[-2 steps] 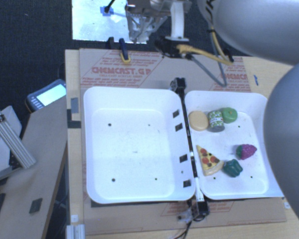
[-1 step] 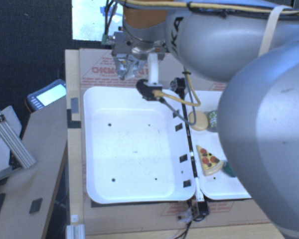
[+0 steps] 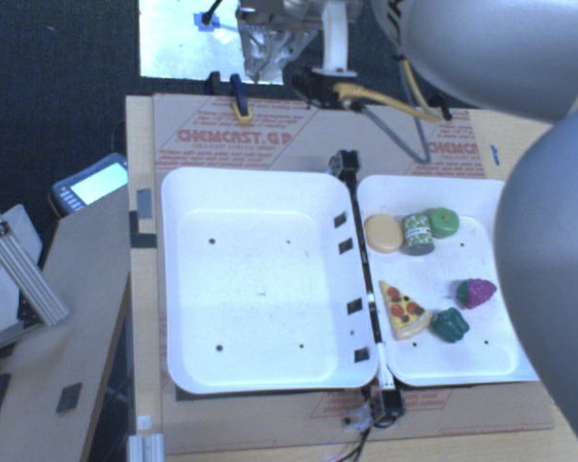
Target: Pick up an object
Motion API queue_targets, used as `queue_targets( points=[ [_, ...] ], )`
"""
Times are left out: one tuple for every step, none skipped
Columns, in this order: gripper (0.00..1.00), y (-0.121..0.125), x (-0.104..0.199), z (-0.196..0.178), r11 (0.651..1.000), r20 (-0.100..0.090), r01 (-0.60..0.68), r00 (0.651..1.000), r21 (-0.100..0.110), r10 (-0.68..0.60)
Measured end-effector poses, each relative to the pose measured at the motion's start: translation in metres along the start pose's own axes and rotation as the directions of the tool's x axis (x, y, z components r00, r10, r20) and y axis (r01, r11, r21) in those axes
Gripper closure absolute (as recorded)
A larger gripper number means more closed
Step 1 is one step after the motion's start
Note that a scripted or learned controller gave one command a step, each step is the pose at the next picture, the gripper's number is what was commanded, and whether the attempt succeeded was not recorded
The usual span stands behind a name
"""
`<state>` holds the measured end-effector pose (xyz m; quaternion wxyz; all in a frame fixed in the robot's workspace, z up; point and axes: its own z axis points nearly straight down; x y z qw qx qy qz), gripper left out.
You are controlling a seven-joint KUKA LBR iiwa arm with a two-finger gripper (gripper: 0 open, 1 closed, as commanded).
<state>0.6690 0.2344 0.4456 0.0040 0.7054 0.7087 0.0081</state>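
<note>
Fingers of the gripper point down and look drawn together at the tips, with nothing between them. The gripper hangs at the far side of the bench, beyond the far rim of the left bin, over the edge of a pale sheet and just behind a yellow clamp on the cardboard.

All 6 objects lie in the right bin, well apart from the fingers, nearer the camera and to the right of them. A tan bun, a can with a green label and a green ball sit in a row at the bin's far side, the bun touching the can and the can just beside the ball. Nearer the camera, a pizza slice lies close to the divider between the 2 bins. A green pepper sits just beside the slice, and a purple berry lies just beyond the pepper. The grey arm covers the right part of that bin.
</note>
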Motion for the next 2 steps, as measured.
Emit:
queue_targets(
  points=[
    [1.0, -0.124, -0.016, -0.101, 1.0, -0.002, 0.004, 1.0, 0.005, -0.004],
    [1.0, -0.027, 0.001, -0.089, 1.0, 0.005, -0.004, 1.0, 0.011, 0.004]
  ],
)
